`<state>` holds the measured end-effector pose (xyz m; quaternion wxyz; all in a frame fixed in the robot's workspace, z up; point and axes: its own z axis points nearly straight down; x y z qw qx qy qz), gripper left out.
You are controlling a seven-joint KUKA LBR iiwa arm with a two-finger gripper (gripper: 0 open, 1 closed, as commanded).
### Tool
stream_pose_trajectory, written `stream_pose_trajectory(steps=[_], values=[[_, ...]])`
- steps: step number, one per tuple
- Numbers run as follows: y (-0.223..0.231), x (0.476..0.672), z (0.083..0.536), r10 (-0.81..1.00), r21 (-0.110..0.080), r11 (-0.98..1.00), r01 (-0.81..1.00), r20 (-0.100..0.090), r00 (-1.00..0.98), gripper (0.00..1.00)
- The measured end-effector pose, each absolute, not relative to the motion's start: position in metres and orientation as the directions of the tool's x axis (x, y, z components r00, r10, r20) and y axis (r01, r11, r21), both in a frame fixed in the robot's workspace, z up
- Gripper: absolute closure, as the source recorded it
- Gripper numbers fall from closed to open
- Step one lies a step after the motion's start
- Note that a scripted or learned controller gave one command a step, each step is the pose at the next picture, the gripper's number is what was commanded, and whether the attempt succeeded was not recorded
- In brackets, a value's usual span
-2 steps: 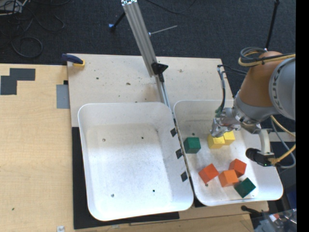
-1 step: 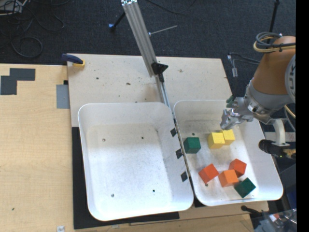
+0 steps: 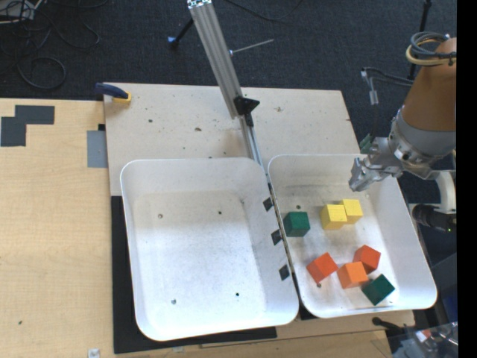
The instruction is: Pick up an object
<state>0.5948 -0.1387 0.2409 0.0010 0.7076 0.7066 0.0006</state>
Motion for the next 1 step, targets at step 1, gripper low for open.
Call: stream_pose_trajectory(steps=[1], values=[[-0.0957, 0.6079, 0.2345, 1.0, -0.001, 0.004, 1.0, 0.001, -0.004, 1.0]])
